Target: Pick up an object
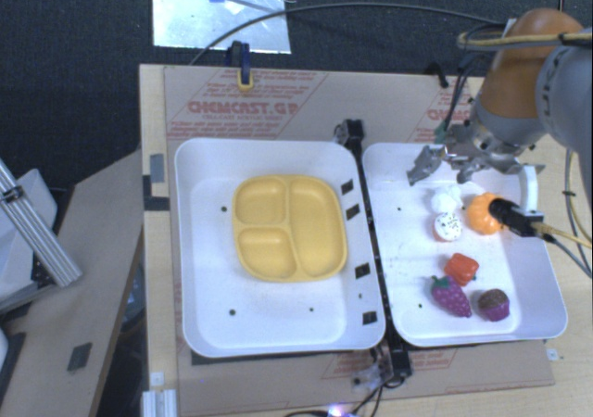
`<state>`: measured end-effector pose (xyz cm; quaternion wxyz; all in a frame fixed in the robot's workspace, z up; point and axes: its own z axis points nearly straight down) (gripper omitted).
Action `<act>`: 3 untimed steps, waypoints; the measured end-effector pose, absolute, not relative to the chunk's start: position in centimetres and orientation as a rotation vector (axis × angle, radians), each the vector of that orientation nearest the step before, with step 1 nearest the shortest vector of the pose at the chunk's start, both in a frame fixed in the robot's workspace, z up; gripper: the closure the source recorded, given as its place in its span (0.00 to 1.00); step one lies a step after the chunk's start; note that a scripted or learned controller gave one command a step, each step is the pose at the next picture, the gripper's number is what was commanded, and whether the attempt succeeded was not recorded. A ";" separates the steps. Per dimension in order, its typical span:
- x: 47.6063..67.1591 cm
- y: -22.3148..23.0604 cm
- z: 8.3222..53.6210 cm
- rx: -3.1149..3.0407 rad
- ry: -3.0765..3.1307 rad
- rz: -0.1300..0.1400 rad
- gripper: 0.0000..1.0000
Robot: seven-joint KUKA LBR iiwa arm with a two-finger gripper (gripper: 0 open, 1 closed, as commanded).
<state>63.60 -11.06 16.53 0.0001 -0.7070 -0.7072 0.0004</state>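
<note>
My gripper (pixel 447 168) hangs over the back of the right bin (pixel 408 313), its two fingers spread open with nothing between them. Just in front of it lies a small white object (pixel 447 198), and a second white piece with dark spots (pixel 448 226) sits right below that. An orange fruit (pixel 480 214) rests beside them to the right, partly covered by a black part of the arm. Nearer the front are a red pepper (pixel 461 267), a purple grape bunch (pixel 450 296) and a dark maroon piece (pixel 493 304).
The left bin (pixel 208 313) holds a yellow divided plate (pixel 288 226). A black clip strip (pixel 361 230) runs between the two bins. Cables trail from the arm across the right bin's far right side.
</note>
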 end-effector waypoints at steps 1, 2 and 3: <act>64.2 -11.2 12.4 -2.222 -2.224 -0.002 0.00; 64.3 -11.2 13.7 -2.226 -2.226 -0.007 1.00; 65.1 -12.1 19.2 -2.227 -2.226 -0.007 1.00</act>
